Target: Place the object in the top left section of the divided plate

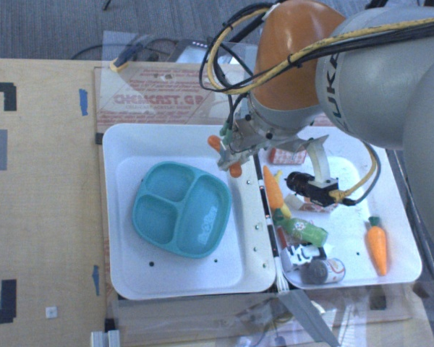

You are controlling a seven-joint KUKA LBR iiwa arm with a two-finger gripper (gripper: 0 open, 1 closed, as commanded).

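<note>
Claw (233,152) above the strip between the two bins, seemingly pinching a small orange piece (235,169); grip itself hard to confirm. Likely light, stiff, smooth plastic, best taken across the narrow middle. Teal divided plate (181,208) in the left bin, just left. Fingers largely masked by the wrist.
</note>
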